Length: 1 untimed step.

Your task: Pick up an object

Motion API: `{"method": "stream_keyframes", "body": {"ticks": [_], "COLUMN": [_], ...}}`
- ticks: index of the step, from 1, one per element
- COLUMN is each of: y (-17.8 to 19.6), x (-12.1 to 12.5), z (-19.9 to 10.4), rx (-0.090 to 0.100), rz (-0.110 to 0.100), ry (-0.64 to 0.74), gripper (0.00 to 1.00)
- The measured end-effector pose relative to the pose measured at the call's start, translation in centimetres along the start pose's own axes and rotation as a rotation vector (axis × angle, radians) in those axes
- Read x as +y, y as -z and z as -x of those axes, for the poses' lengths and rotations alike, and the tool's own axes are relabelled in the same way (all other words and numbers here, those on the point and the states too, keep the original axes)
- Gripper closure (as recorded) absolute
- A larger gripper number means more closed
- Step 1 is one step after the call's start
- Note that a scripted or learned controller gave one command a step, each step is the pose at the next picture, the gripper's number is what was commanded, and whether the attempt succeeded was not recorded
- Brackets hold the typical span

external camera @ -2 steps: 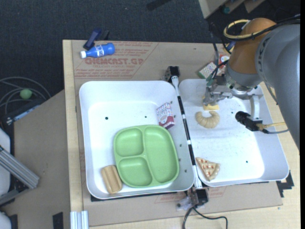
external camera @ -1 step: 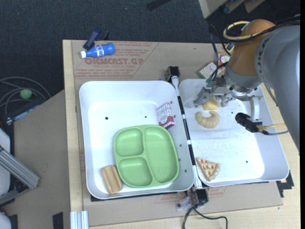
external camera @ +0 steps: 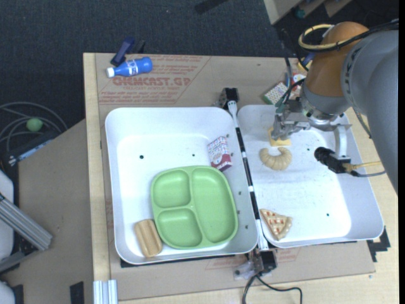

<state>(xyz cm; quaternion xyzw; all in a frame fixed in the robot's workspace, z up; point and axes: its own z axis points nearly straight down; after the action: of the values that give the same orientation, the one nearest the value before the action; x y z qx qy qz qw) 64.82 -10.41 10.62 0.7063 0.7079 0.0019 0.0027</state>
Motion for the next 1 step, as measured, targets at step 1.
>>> {"method": "stream_keyframes", "body": {"ticks": [1], "y": [-0.03], "x": [-0.02], "z": [0.0], "rx": [0.0], "rz": [-0.001], "ry": [0.0], "gripper": [0.0]}}
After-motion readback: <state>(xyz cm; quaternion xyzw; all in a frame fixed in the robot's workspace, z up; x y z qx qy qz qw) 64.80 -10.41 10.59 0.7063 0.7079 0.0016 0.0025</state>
